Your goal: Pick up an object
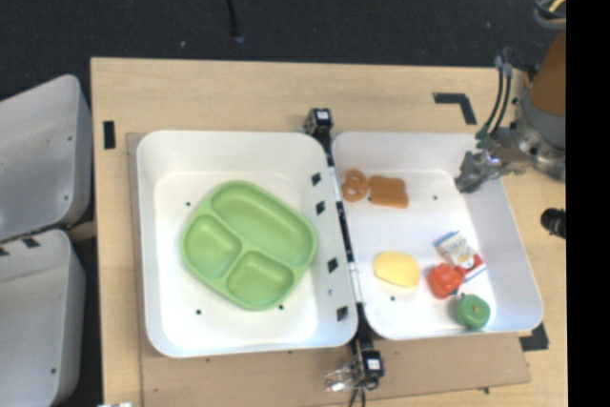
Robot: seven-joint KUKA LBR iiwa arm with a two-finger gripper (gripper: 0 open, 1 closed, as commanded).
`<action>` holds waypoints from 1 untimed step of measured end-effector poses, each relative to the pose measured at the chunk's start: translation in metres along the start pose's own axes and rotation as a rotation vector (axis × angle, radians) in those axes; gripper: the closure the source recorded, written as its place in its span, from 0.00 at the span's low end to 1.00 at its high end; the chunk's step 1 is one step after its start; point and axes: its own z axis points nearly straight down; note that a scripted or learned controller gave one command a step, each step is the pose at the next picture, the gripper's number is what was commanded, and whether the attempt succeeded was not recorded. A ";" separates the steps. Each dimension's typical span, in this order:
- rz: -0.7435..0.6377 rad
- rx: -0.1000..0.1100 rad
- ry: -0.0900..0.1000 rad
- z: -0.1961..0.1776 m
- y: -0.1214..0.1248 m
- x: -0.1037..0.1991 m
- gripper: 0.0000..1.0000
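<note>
The right bin holds several small items: an orange pretzel, a brown bread-like piece, a yellow lemon-like item, a red item, a green apple and a small white, blue and red packet. My gripper hangs at the upper right corner of that bin, above its rim, apart from all the items. Nothing shows between its fingers.
The left bin holds a green divided plate. A black clamp sits at the top of the wall between the bins, another at its bottom. The wooden bench surrounds both bins.
</note>
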 end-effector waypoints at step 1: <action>-0.001 0.004 0.001 -0.002 0.001 -0.001 1.00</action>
